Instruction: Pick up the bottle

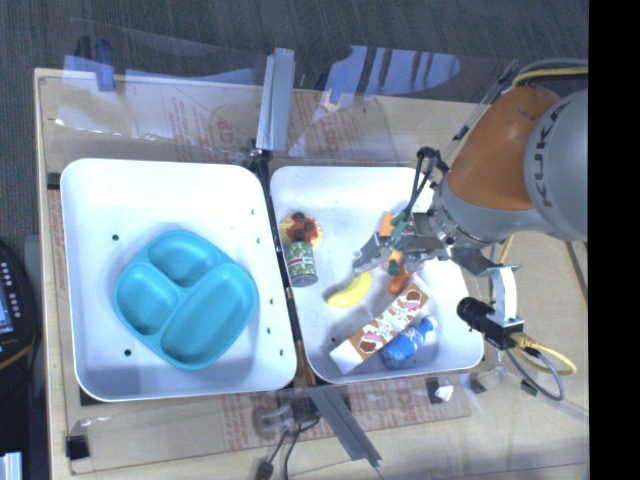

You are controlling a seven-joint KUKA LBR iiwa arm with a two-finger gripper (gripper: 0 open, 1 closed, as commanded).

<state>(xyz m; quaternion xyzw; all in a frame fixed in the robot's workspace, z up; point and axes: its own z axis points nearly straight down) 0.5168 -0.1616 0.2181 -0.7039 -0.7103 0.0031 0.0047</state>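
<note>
Arm enters from the right, orange band above the wrist, wrist bent down over the right bin (330, 183). Claw (385, 253) low over the bin floor; can't tell its spread or whether anything is in it.

Bottle (408, 345): one, blue, crumpled, lying flat below the claw near the bin's front wall. Long axis slanted, lower-left to upper-right; cap end unclear.

Also one each: yellow banana (350, 291) just down-left of the claw, small can (300, 264) further left, dark snack item (299, 229) above the can, long printed box (380, 330) beside the bottle.

Left bin (90, 198), well left of the claw, holds one blue sectioned tray (186, 297).
</note>
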